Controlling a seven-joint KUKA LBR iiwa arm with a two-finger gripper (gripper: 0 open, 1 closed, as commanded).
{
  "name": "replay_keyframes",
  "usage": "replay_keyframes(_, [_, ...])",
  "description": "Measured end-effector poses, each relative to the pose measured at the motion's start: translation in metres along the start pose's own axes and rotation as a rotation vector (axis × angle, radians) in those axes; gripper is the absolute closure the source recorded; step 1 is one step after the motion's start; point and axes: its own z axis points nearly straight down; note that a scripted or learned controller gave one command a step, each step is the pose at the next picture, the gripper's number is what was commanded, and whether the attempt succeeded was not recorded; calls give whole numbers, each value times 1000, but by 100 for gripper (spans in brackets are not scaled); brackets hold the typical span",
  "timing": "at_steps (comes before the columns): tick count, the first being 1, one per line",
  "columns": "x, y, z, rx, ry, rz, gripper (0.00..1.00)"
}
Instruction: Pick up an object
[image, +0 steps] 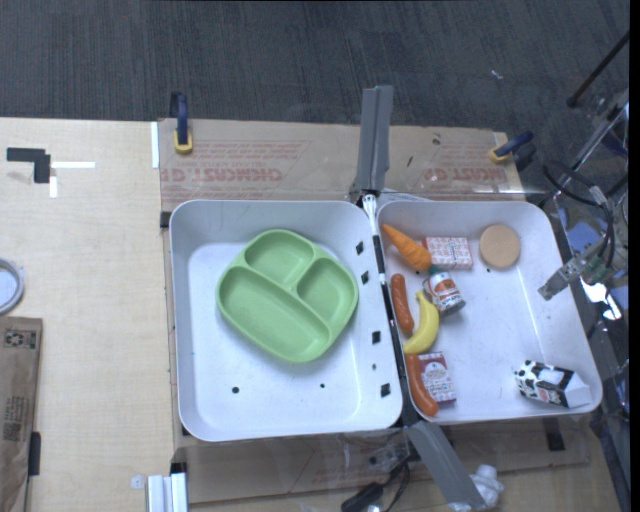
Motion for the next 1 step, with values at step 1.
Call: replay_keyframes(1, [22, 37, -29, -1, 0, -141, 100])
